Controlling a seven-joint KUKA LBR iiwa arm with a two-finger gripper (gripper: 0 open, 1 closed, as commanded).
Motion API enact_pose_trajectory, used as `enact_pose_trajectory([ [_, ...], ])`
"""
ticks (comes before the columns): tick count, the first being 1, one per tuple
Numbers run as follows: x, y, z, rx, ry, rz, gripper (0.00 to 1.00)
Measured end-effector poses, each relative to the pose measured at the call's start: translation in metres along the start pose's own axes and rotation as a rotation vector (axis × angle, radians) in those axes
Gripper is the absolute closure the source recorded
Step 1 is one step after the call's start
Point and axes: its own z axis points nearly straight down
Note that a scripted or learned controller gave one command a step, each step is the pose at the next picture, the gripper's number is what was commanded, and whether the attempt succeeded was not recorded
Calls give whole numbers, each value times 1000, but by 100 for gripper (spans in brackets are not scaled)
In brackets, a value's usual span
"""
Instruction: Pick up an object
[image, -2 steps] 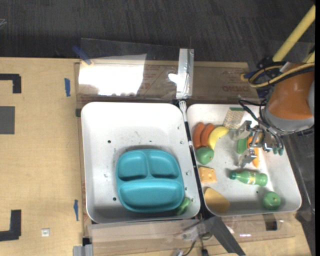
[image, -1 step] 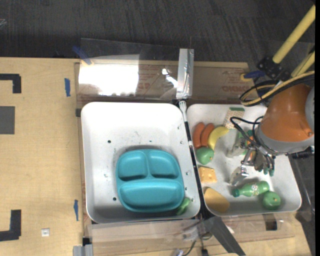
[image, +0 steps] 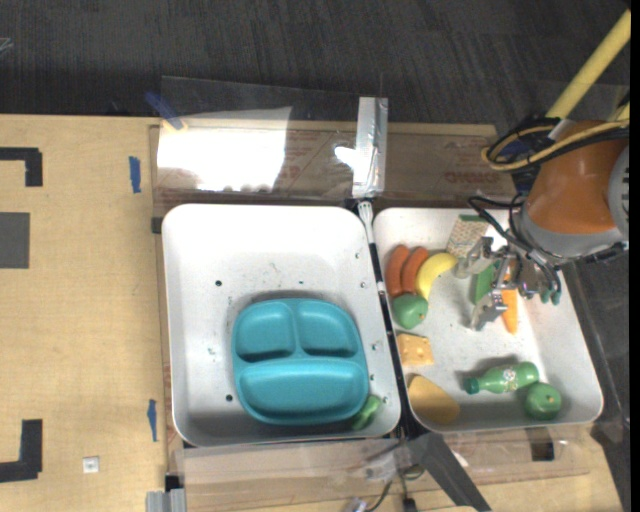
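My gripper (image: 492, 298) hangs low over the upper middle of the right bin (image: 575, 345), under the orange wrist band. A small orange piece (image: 511, 309) lies right against its right side; whether it is held is unclear. To its left lie a yellow banana (image: 434, 270), two orange sausages (image: 406, 268) and a green pear-like fruit (image: 409, 310). Nearer the front are a yellow cracker (image: 416, 350), an orange-yellow wedge (image: 432, 398), a green bottle (image: 502, 379) and a green apple (image: 542, 400).
The left bin (image: 200, 250) holds a teal divided plate (image: 298, 360) with a small green item (image: 368, 408) at its front right edge. A speckled card (image: 465, 236) lies at the right bin's back. Cables (image: 520, 140) hang behind the arm.
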Motion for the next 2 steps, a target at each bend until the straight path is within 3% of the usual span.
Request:
enact_pose_trajectory([
  [1, -4, 1, -15, 2, -15, -1, 100],
  [2, -11, 35, -108, 0, -5, -39, 100],
])
